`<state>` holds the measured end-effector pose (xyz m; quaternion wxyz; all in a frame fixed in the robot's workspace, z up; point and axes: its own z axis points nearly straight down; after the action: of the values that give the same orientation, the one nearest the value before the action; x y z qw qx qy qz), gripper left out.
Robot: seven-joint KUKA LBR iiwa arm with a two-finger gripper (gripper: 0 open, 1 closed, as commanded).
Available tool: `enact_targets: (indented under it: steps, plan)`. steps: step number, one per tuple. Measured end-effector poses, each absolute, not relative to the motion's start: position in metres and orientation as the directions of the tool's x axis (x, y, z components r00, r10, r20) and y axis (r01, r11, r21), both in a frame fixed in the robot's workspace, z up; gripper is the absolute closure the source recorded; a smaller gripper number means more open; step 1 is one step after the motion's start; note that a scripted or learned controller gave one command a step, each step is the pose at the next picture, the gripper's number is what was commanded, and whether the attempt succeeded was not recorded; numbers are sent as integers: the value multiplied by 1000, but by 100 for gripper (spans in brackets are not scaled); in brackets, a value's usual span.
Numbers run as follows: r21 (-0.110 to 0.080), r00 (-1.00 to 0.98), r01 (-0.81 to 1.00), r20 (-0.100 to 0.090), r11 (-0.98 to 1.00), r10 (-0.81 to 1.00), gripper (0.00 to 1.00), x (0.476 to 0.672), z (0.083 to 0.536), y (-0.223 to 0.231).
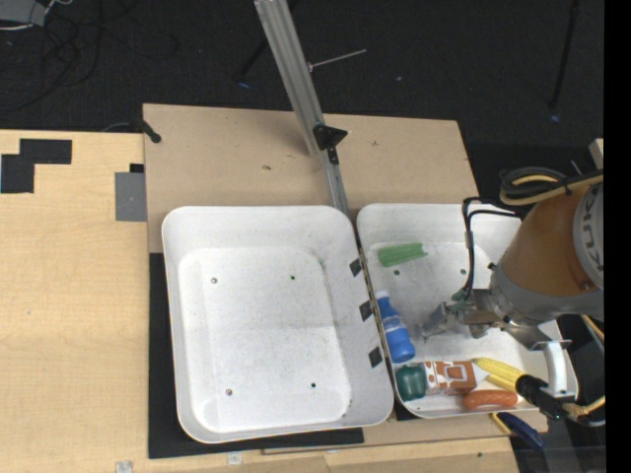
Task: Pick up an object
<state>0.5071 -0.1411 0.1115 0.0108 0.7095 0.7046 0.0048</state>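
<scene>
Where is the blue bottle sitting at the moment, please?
The blue bottle lies in the right bin, against its left wall by the divider, below the green object and just above the green-capped item.

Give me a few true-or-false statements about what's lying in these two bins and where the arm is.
1. The green block lies in the right bin. True.
2. The blue bottle lies in the middle of the left bin. False: it lies in the right bin, along its left wall.
3. The gripper is over the right bin. True.
4. The yellow banana sits at the right bin's far edge. False: it is at the near edge, beside the orange box.
</scene>
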Motion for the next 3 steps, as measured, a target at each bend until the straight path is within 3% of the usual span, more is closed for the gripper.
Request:
enact_targets:
  steps: [1, 2, 3]
  plan:
    - [-3, 10, 1000, 1, -10, 1000, 100, 500, 111, -138]
    - [2, -1, 1000, 0, 1, 1000, 100, 509, 159, -134]
    - [3, -1, 1000, -1, 1, 1000, 100, 505, 215, -143]
